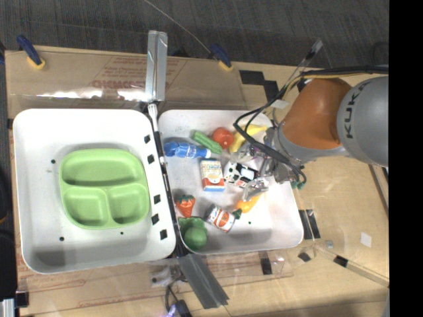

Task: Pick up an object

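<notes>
My gripper (256,182) hangs low over the right-hand part of the right bin (284,226). It is just above an orange carrot-like piece (246,205) and right of a black-and-white toy (236,172). Also in this bin are a small carton (211,174), a blue bottle (184,150), a green stick-shaped piece (205,139), a red tomato (223,137) and a yellow piece (254,132) partly under the wrist. Along the front lie a red-and-white can (222,218), a green apple (194,234) and a small orange-red piece (186,205). Nothing visibly sits in the gripper.
The left bin (33,137) holds a green divided tray (104,188). The grey arm with its orange band (317,114) covers the right bin's right rim, trailing black cables. A metal post (156,65) stands behind the wall between the bins.
</notes>
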`<state>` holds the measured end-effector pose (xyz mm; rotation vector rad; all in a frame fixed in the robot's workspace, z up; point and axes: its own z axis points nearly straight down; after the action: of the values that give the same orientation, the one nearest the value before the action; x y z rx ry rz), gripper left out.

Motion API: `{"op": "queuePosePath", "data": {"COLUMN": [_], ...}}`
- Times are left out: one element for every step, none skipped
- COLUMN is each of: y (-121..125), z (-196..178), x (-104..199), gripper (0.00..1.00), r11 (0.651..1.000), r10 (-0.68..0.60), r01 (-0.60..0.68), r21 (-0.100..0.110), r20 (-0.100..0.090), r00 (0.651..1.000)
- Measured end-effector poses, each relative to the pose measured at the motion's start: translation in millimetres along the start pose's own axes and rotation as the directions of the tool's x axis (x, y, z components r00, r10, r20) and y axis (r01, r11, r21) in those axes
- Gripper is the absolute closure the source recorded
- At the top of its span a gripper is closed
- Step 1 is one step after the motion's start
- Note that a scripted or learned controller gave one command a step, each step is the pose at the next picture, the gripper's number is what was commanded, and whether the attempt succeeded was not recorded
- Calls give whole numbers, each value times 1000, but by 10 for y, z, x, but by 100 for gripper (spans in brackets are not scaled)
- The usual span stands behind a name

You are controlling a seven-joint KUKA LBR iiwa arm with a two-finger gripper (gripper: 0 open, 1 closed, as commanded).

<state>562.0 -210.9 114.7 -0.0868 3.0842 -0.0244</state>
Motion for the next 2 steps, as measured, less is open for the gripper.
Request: {"op": "queuePosePath", "data": {"y": [826,1202], "z": [125,127], "x": [33,30], "gripper": [0,0], "r11": [978,991], "r10": [-207,-131], "r01": [207,130], "r21": [-22,-19], "r20": [-29,-36], "r00": [978,991]}}
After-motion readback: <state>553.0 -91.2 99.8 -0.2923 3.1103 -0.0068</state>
